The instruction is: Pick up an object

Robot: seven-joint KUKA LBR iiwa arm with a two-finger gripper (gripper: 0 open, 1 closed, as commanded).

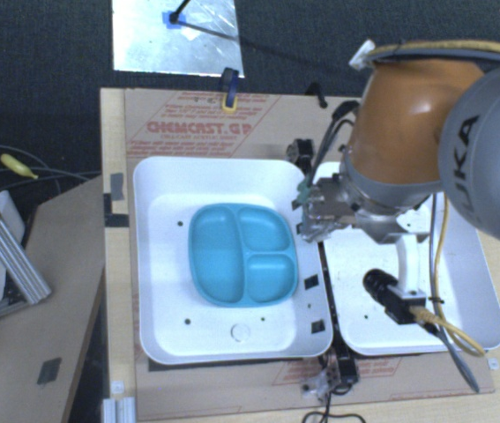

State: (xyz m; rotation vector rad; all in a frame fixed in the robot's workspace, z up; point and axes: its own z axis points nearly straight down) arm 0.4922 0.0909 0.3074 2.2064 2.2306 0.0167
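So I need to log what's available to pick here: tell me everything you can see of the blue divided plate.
The blue divided plate is a light blue, rounded-rectangle tray, seemingly smooth plastic, with three compartments: one large on its left side, two smaller on its right, split by raised ridges. It lies flat, right side up, slightly rotated, near the middle of the left white bin, resting on the bin's floor. Nothing lies in it. The arm's wrist hangs just beyond its right edge, over the divide between the bins, not visibly touching it.
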